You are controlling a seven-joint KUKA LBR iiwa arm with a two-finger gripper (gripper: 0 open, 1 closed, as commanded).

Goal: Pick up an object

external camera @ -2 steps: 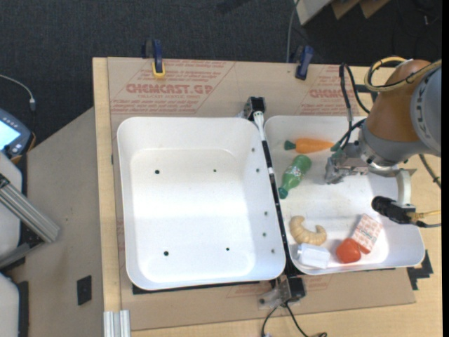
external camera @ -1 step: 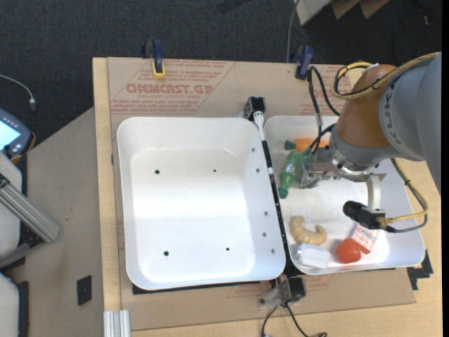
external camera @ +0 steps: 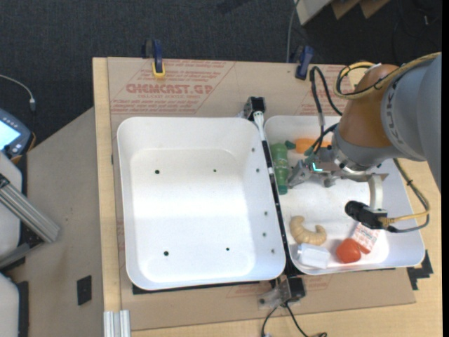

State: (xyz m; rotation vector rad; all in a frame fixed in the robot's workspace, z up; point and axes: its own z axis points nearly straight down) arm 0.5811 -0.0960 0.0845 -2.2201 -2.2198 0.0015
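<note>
My gripper (external camera: 306, 172) hangs low over the upper left part of the right bin (external camera: 407, 255), under the arm's orange band. Just to its left, along the bin's left wall, lies a green object (external camera: 281, 166); whether they touch is unclear. A small orange item (external camera: 304, 144) sits just behind the gripper. Nearer the front of this bin are a tan curved piece (external camera: 309, 232), a white piece (external camera: 313, 257), a red ball (external camera: 349, 251) and a red and white packet (external camera: 365, 237).
The left bin (external camera: 189, 202) stands beside the right one, their walls meeting in a ridge at the middle. Both rest on a brown board (external camera: 175, 83) held by blue clamps (external camera: 156, 51) at the back.
</note>
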